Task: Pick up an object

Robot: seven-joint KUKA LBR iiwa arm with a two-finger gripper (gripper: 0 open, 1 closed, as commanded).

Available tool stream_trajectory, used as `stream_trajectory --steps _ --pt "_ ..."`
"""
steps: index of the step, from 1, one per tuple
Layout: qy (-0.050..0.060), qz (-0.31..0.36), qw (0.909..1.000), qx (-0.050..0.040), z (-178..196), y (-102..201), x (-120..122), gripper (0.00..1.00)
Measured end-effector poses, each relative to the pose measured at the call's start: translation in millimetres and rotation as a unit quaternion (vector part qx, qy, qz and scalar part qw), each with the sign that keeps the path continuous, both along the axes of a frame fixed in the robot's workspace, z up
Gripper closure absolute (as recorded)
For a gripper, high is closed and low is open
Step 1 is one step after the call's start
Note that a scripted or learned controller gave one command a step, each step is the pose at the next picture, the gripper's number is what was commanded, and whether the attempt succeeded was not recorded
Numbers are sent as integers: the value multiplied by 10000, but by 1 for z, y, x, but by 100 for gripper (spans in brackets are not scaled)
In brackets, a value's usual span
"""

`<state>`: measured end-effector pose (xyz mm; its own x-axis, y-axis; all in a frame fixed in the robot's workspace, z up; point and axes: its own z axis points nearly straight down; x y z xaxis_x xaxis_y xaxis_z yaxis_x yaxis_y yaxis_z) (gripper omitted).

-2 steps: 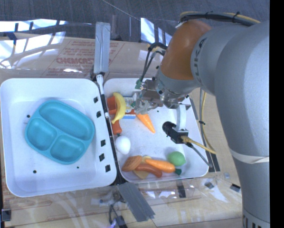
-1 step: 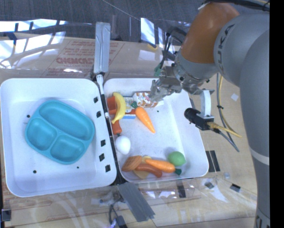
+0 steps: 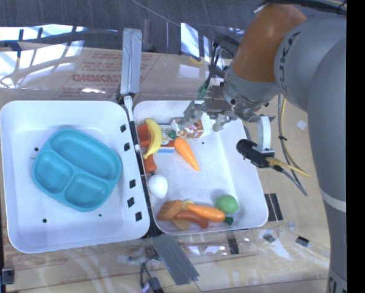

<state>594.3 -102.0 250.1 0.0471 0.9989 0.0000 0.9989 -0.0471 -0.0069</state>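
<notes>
Over right bin [image 3: 246, 182], gripper [image 3: 202, 116] above carrot [image 3: 186, 153], banana [image 3: 152, 137] beside

The bench [image 3: 79, 72] is covered at the rear by a flattened brown cardboard sheet [image 3: 164, 66] printed with red lettering. Two shallow white bins rest directly on it, side by side and touching along a shared edge fitted with black clips. The left bin [image 3: 18, 224] lies toward the left of the camera view; the right bin [image 3: 246, 194] lies beside it. A grey strip [image 3: 131, 60] lies on the cardboard, behind the junction of the bins.
</notes>
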Motion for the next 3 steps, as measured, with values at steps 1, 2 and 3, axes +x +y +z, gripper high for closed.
stream_trajectory --steps 1,2,3 --pt "-3 -178 9998 -1 -161 -10 4 0" --pt "47 -164 9999 -3 -155 -11 1 100" --pt "-28 -418 9991 3 -58 88 6 100"
